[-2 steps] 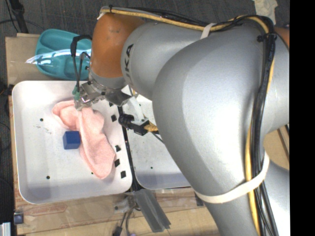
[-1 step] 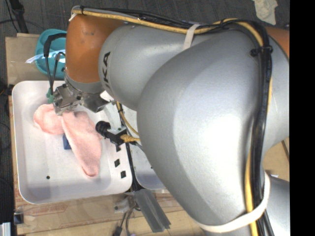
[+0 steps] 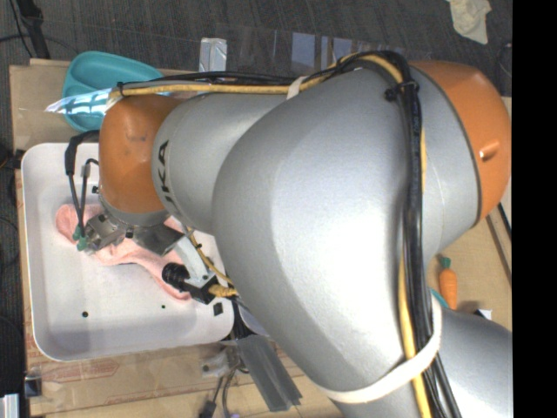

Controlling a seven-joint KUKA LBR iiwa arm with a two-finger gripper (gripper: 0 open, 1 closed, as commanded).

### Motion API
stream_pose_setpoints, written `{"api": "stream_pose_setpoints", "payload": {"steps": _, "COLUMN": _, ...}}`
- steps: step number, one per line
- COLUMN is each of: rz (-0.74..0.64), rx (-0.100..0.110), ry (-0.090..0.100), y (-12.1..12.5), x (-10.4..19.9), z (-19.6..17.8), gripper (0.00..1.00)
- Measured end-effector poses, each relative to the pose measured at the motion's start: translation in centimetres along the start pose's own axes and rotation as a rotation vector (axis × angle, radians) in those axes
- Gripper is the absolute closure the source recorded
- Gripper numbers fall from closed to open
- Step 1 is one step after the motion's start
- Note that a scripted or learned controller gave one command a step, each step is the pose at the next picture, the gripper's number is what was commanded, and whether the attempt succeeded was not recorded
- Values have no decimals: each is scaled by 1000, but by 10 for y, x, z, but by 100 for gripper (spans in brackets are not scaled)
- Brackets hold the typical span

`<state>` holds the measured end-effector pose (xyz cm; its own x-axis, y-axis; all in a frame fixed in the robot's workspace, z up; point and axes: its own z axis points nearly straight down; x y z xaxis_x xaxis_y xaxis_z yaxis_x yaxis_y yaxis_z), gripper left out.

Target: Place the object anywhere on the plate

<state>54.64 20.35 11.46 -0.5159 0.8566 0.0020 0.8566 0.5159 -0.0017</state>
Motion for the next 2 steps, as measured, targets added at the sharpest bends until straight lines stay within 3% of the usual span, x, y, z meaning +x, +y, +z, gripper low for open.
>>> {"api": "stream_pose_setpoints", "payload": {"steps": 1, "rz": -137, "rx": -2, "ry": -3, "y": 2, "x": -36, "z": -63, "gripper": 100}}
{"api": "stream_pose_setpoints", "payload": {"steps": 2, "rz": -178, "rx": 1, "ry": -2, "y": 48, "x": -83, "z": 3, "gripper": 100}}
